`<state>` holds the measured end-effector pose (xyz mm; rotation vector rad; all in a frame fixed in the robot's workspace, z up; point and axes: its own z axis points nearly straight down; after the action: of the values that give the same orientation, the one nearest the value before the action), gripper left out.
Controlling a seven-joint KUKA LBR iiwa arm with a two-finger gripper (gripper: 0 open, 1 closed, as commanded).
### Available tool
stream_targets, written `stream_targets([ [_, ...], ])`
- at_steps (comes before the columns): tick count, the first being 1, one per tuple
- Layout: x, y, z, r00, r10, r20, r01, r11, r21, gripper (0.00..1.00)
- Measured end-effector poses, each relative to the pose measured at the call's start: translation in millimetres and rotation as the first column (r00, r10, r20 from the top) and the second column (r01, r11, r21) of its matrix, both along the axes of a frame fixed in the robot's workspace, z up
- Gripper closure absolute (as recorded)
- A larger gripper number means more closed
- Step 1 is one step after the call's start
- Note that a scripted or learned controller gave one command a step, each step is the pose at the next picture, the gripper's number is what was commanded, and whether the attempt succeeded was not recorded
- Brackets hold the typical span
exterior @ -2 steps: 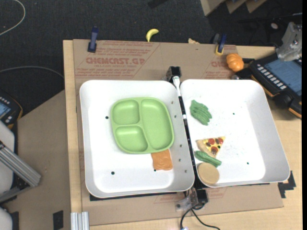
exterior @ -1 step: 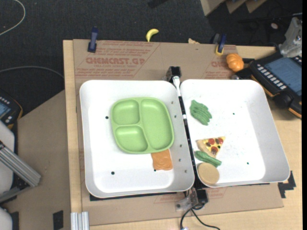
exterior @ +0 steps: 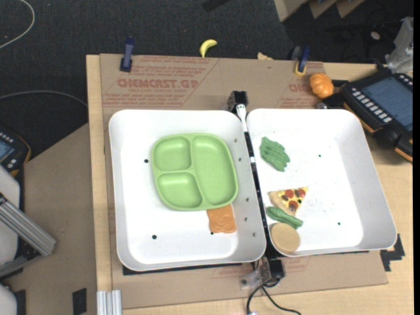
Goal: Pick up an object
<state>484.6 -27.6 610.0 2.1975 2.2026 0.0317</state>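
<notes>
— Two white bins are sitting side by side: left bin (exterior: 125,195), right bin (exterior: 348,176). What's lying in them?

— A green divided plate (exterior: 195,171) is taking up the left bin's middle, with an orange piece (exterior: 222,220) touching its near edge.

— And the right bin?

— A green leafy item (exterior: 273,153) is lying near the shared wall. A pizza slice (exterior: 290,199), a tan disc (exterior: 285,237) and a green pod (exterior: 285,216) are clustering nearer the front.

A robotics lab: a cardboard sheet (exterior: 197,77) is clamped to the bench (exterior: 59,176) under two white bins (exterior: 131,241), a teach pendant (exterior: 380,104) lies alongside, and cables (exterior: 20,18) trail over dark carpet (exterior: 98,5).
</notes>
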Motion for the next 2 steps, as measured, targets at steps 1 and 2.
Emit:
stream_targets([
  [1,1,0,11,1.0,0.0,0.005,0.0,1.0,-0.001,1.0],
  [2,1,0,22,1.0,0.0,0.01,0.0,1.0,-0.001,1.0],
])
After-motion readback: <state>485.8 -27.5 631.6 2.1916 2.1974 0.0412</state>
